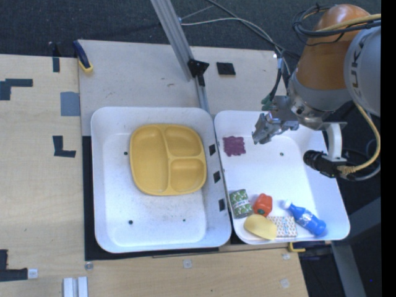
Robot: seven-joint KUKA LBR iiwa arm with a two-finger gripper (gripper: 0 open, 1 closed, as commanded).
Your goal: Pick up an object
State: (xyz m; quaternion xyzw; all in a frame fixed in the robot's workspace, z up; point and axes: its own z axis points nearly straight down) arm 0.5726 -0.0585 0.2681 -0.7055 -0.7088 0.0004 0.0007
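Grey arm (pixel 346 60) reaches in, fingers (pixel 262 133) hovering beside purple item (pixel 234 145); their state unclear.

Light: falling evenly from overhead, bright | Glare: white bins (pixel 154 237) washing out slightly | Shadows: lying soft and short beside objects | Focus: running mildly soft, grain showing across the dark floor

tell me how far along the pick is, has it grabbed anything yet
Nothing looks picked yet. The gripper hangs over the right bin, near the purple piece, nothing visibly between its fingers. Left: closing on an object and lifting it.
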